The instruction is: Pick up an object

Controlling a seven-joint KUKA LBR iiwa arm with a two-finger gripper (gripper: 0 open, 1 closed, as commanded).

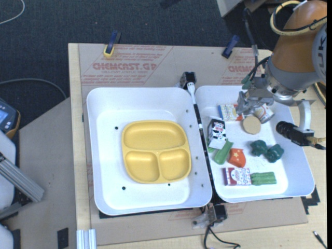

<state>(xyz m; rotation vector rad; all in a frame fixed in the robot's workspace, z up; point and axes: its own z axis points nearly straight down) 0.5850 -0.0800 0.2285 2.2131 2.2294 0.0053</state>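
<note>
From my remote desk: L bin carries a yellow divided tray at its centre; R bin holds the clutter; grey-and-orange arm reaches in from the R, gripper low over that bin's upper part, claw state can't tell. Smaller items, all in R bin: red-and-white packet w/ green block touching it near the front; green dumbbell-like toy; cow-print carton; green stick beside red piece; tan round disc just below the gripper.
</note>
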